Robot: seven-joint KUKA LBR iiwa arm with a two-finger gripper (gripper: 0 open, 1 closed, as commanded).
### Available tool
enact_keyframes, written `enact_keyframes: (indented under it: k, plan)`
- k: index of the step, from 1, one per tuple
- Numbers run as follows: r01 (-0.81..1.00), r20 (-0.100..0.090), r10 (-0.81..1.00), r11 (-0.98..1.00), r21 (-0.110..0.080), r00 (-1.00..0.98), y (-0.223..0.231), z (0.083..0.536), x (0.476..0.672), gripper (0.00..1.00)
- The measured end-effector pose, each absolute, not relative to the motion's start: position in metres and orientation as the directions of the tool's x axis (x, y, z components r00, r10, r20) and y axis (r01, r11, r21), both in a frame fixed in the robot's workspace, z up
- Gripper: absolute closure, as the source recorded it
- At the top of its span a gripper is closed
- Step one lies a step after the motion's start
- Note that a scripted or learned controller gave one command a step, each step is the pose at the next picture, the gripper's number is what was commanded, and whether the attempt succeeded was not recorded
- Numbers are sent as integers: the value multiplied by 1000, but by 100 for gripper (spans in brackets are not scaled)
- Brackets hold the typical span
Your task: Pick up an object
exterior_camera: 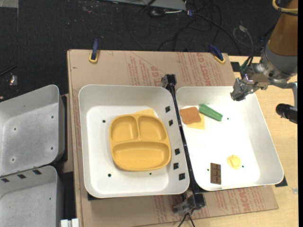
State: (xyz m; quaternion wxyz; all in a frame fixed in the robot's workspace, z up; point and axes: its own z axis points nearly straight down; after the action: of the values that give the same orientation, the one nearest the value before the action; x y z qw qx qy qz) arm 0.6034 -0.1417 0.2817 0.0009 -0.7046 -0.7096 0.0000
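Note:
My gripper (238,94) hangs over the far right corner of the right bin (267,141), above and to the right of the objects. In that bin lie a green block (210,112), an orange-brown piece on a yellow slab (191,117), a small yellow lump (234,161) and a dark brown bar (216,173). The green block lies roughly 60 px to the gripper's lower left. Nothing shows between the gripper's tips.
The left bin (94,126) holds a yellow divided tray (140,143). A black divider (177,131) runs between the bins. A grey metal tray (28,126) sits off the bench at left. Cables lie on the dark floor behind.

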Motion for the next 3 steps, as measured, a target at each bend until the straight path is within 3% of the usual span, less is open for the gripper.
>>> enact_keyframes:
  k: [3]
  plan:
    - [1000, 0, 1000, 6, -1, -6, 1, 236, 599, 100]
